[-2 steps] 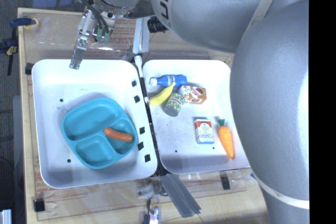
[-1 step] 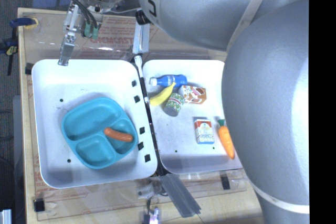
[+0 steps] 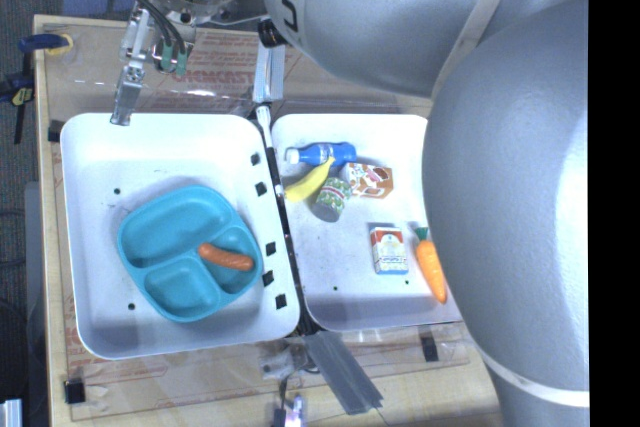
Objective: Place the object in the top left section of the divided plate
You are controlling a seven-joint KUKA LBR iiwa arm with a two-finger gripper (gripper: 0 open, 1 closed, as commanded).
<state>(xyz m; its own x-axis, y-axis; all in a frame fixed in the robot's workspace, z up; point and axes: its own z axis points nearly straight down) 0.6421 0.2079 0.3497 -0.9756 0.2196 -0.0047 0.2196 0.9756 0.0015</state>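
A blue divided plate [image 3: 165,230] lies in the left white bin [image 3: 90,175]. An orange-brown sausage [image 3: 226,258] rests in the plate's right-hand section, close to the ridge that borders the large upper-left section. The gripper [image 3: 140,75] hangs under the orange band over the bin's back-left corner, well away from the plate and the sausage. I see nothing held in it.
The right bin [image 3: 345,310] holds a blue bottle [image 3: 322,154], a banana [image 3: 308,181], a small can [image 3: 332,199], a snack packet [image 3: 371,178], a small box [image 3: 389,249] and a carrot [image 3: 432,271]. The grey arm [image 3: 450,25] covers the view's upper right.
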